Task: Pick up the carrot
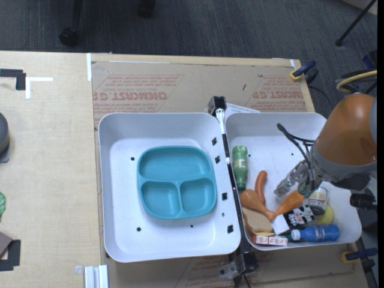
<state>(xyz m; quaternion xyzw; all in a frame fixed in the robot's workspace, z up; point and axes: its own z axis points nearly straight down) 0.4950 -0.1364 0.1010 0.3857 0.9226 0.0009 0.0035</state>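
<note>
The carrot [287, 203] is a short orange piece lying at a slant in the right bin [270, 131]. Its lower tip points toward a slice of bread, and its upper end runs under the gripper. The gripper [295, 185] hangs low over the bin, right at that upper end, reaching in from the right below the arm's orange band. The gripper's body hides where it meets the carrot.
Around the carrot lie an orange sausage [260, 183], a drumstick [253, 200], bread [258, 221], a green bottle [239, 165], a blue bottle [314, 233], a small can [318, 198] and a red-white box [269, 240]. The left bin [120, 137] holds a teal divided plate [177, 182].
</note>
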